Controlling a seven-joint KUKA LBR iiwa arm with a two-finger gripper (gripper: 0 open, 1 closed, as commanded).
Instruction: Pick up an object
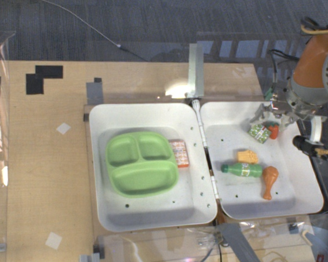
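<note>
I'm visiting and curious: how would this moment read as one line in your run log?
arm: over right bin | gripper: above green packet | lifted: nothing seen | left bin: green tray

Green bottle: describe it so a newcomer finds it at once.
Look in the right bin, one of two white bins. Near its middle the green bottle lies on its side, between a yellow block and a drumstick. It is the only long green item there.

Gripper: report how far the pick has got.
Done: the gripper is down in the right bin, over the small green-and-red item. In hand: closing in on it; no lift visible. Left: grasp and raise. The green bottle and drumstick lie untouched.
</note>
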